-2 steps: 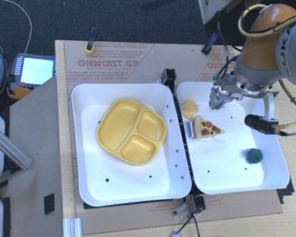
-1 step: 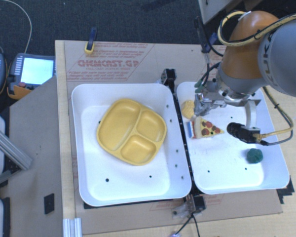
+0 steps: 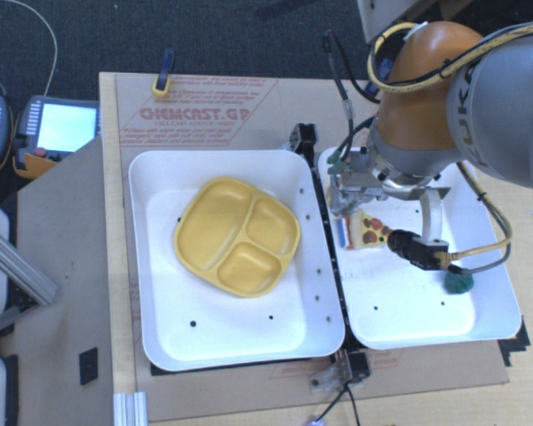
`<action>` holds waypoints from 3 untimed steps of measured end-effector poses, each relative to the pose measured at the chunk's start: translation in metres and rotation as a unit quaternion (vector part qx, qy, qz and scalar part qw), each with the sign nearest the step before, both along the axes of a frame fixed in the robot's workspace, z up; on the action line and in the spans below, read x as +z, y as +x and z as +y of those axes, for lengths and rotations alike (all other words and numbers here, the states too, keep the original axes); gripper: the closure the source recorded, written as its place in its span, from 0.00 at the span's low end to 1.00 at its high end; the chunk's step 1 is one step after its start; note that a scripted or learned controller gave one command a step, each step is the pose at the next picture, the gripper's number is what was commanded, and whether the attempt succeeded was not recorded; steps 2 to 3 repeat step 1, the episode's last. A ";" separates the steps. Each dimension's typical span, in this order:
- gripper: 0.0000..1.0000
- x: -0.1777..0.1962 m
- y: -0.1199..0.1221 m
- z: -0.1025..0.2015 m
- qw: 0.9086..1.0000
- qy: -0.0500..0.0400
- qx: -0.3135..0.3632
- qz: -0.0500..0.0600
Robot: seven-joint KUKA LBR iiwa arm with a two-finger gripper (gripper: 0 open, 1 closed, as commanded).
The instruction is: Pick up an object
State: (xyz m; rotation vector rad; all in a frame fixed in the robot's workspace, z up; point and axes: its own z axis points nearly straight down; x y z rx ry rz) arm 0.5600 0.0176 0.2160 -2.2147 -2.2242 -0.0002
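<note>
The grey arm with its orange band reaches in from the upper right of the frame, and its tool [image 3: 351,204] hangs low over the left part of the right shallow white bin [image 3: 480,322]; how it stands cannot be told. Just beside it lies a small flat card with red spots [image 3: 370,231]. A dark green round lump [image 3: 458,280] rests right of centre. The left white bin [image 3: 151,273] holds a yellow plastic divided plate [image 3: 237,235], tilted, mid-frame.
</note>
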 end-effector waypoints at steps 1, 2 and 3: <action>1.00 0.007 -0.022 0.058 1.000 0.000 0.000 0.001; 1.00 0.007 -0.022 0.058 1.000 0.000 0.000 0.001; 1.00 0.007 -0.022 0.058 1.000 0.000 0.000 0.001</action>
